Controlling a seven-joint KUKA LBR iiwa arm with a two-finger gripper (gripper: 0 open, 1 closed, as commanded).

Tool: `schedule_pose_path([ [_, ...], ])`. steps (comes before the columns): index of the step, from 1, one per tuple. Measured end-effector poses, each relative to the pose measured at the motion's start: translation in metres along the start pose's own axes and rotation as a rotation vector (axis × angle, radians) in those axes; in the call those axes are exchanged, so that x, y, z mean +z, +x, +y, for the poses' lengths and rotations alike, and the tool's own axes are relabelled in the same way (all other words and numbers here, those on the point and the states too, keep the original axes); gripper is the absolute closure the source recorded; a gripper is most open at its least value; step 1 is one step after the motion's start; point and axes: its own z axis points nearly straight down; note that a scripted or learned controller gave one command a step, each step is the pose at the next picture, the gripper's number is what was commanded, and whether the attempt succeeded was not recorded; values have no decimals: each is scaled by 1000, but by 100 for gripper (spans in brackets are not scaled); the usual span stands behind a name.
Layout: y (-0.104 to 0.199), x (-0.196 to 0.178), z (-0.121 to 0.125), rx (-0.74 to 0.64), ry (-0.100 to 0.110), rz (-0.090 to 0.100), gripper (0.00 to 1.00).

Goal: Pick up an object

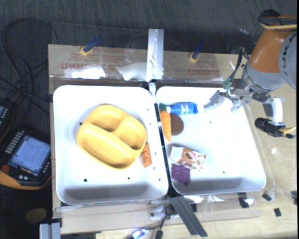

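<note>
My gripper (224, 102) hangs over the far right corner of the right bin (239, 153), open, with nothing between its fingers (213, 100). To its left lies a blue bottle (183, 108) against the far wall. An orange carrot (165, 124) and a brown round piece (176, 125) lie beside the dividing wall. Nearer the front sit a printed white packet (189, 158) and a purple item (180, 174). In the left bin (70, 178) rests a large yellow loaf-shaped object (112, 136) with a small orange piece (146, 156) at its right.
The orange-banded arm (269, 54) reaches in from the upper right. A black fitting (269, 126) sticks out beside the right bin's rim. Clips and plastic sheeting (104, 66) lie behind the bins. A handheld pendant (25, 156) sits off the bench at left.
</note>
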Motion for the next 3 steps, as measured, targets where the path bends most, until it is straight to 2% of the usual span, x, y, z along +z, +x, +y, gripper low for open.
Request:
schedule_pose_path([
  [1,43,100,-50,-99,-3,0,0],
  [2,64,103,2,-268,-9,-7,0],
  [3,61,106,41,-518,30,3,0],
])
